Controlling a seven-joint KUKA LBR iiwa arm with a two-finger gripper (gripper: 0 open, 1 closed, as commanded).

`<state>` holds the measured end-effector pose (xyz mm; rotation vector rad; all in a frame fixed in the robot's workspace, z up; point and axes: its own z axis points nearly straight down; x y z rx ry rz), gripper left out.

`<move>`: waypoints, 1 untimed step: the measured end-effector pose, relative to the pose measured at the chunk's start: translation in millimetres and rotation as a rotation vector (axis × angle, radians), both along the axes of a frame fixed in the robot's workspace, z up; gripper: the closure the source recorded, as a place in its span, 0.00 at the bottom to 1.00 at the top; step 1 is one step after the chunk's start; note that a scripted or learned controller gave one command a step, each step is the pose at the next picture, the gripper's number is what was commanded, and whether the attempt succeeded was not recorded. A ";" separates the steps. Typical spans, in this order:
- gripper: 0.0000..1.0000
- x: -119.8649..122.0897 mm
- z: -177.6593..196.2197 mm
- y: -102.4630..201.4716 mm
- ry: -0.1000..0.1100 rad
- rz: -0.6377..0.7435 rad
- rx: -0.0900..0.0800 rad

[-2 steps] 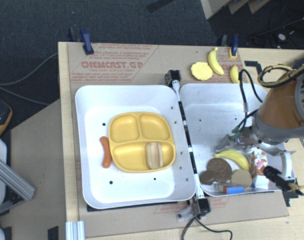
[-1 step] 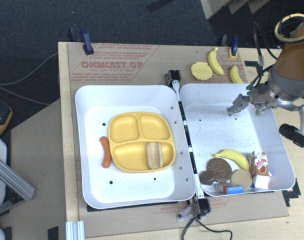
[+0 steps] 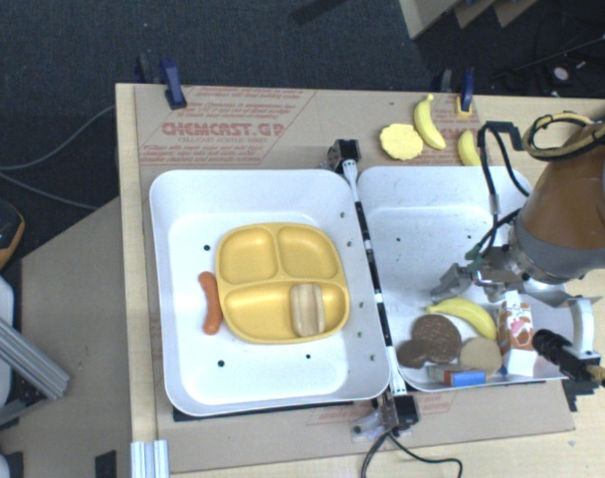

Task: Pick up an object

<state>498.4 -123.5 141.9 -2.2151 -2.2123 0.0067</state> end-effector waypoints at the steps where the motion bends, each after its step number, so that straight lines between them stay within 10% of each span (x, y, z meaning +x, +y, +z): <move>1: 0.00 -15.2 -53.5 25.1 -0.030 -0.002 -0.017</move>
